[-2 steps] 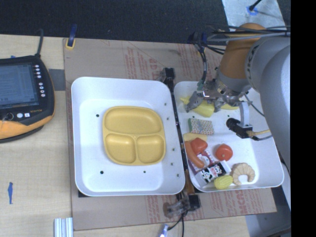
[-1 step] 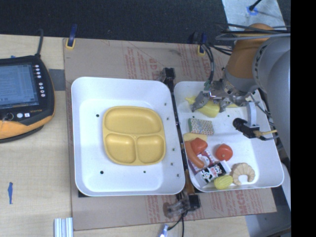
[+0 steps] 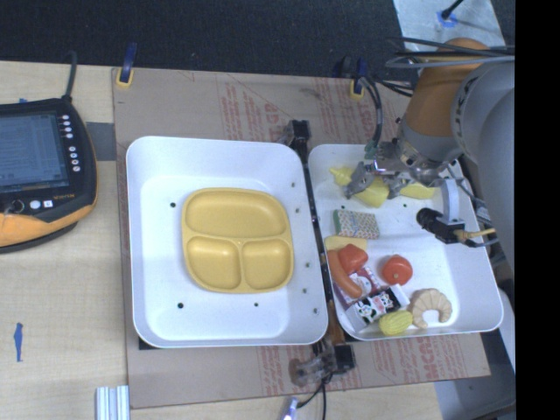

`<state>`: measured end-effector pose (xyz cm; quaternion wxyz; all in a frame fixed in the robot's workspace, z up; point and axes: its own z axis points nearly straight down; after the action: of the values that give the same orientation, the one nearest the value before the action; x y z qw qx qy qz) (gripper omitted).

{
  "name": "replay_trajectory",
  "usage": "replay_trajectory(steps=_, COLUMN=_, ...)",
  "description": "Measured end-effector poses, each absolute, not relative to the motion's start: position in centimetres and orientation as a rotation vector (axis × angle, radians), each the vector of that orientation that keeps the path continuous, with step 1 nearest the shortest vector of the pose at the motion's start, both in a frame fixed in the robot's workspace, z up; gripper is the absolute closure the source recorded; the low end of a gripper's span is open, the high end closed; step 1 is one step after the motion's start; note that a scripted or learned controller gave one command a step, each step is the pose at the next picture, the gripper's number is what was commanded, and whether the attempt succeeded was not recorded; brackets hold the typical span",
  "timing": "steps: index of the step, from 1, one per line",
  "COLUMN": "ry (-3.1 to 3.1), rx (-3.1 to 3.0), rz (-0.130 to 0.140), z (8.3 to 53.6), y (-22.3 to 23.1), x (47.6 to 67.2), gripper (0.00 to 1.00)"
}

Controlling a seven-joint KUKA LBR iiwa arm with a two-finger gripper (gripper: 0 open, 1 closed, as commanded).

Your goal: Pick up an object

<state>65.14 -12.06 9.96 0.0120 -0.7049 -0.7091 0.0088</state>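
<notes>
My gripper (image 3: 378, 180) is low over the far end of the right bin (image 3: 477, 274), open, with its fingers on either side of a yellow block (image 3: 374, 194) that lies on the bin floor. Close by are two more yellow pieces, one to the left (image 3: 340, 176) and one to the right (image 3: 419, 192). Nearer the front lie a speckled sponge-like pad (image 3: 355, 224), a red pepper (image 3: 352, 257), a red tomato (image 3: 396, 269), an orange sausage (image 3: 342, 276), a black-and-white packet (image 3: 378, 304), a lemon (image 3: 395, 323) and a croissant (image 3: 432, 305).
The left bin (image 3: 157, 234) holds a yellow divided plate (image 3: 237, 239). A tablet in an orange case (image 3: 39, 169) lies on the bench at far left. The grey arm with its orange band (image 3: 437, 103) comes in over the right bin's far right corner.
</notes>
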Motion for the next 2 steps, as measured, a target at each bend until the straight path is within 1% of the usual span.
replay_trajectory(steps=1, ry=-2.225, rx=-2.214, rz=0.002, z=19.26, y=-5.0, x=62.11, gripper=1.0)
replay_trajectory(steps=2, ry=-2.224, rx=-2.214, rz=0.004, z=19.2, y=-5.04, x=62.07, gripper=0.0)
